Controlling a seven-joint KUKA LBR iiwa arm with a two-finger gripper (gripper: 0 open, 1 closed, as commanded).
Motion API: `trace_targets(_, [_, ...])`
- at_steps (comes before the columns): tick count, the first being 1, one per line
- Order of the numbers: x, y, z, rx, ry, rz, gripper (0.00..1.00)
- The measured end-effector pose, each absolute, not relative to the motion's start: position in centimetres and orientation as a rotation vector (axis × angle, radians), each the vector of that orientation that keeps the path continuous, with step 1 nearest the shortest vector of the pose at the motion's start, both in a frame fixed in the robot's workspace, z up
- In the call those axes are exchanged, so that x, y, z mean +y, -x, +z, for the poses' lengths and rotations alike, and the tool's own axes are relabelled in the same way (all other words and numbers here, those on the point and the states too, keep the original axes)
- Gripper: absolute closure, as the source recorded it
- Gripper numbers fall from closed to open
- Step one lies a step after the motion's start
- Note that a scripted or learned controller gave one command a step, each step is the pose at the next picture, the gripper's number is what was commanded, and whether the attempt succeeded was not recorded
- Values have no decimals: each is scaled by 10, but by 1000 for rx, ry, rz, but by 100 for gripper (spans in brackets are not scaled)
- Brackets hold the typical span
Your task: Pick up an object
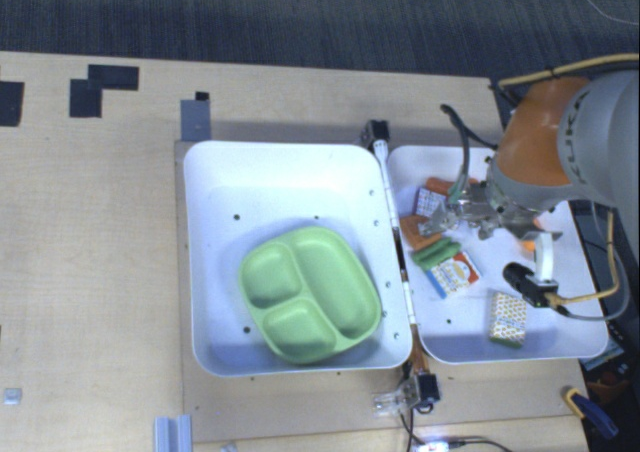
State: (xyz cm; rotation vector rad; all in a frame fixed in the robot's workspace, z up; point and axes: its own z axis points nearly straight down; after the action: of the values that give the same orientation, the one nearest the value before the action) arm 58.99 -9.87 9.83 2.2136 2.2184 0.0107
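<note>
Several small items crowd the right bin (585,340) under the gripper (455,212), grip state unclear, so it should drop squarely onto the green piece (434,254).

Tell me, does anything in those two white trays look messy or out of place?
Nothing looks spilled or broken. The green divided plate lies flat but turned askew in the left bin. In the right bin, small packets lie jumbled under the hand, while a patterned box sits apart.
</note>
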Motion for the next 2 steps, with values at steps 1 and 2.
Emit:
trace_targets(1, [-97,-592,110,2219,-2210,19,100])
trace_targets(2, [-97,-592,110,2219,-2211,18,0])
